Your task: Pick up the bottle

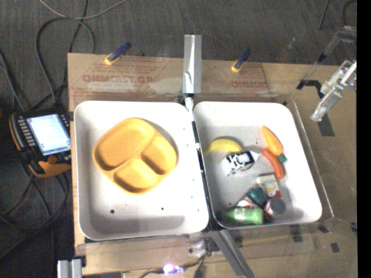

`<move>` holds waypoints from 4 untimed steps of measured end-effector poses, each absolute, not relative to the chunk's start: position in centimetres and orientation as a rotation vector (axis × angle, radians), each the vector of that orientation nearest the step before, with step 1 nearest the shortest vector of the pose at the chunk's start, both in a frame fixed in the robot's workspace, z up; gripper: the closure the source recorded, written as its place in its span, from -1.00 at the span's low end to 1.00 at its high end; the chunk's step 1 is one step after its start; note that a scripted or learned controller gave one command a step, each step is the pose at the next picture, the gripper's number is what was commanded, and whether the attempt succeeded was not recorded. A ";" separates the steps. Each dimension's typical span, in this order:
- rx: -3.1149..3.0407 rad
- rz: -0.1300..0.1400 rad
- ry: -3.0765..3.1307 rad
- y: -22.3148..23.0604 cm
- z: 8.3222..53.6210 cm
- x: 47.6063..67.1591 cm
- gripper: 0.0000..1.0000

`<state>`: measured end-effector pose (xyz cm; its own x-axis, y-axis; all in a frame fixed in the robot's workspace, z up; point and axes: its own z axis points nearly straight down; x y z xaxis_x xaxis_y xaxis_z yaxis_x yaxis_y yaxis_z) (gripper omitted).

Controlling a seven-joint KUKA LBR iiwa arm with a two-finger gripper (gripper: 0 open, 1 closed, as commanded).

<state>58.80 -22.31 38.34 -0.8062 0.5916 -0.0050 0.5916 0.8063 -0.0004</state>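
You've got two white bins side by side. The left bin (87,213) has a yellow divided plate (135,154) sitting in the middle. The right bin (301,155) is the busy one: green bottle (242,215) lying on its side along the near wall, a banana (224,146), a carrot (273,148), a black-and-white packet (239,161). The gripper (333,94) hangs way off past the right bin's far corner, well apart from the bottle.
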 end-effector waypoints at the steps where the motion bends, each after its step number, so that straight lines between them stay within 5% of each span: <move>1: 0.532 0.002 3.095 -13.1 21.7 55.2 -1.00; 2: 0.781 0.004 3.024 -9.6 12.4 51.3 -1.00; 3: 1.088 0.037 2.887 -10.8 11.1 51.1 -1.00; 4: 1.047 0.008 2.932 -12.9 11.7 58.8 -1.00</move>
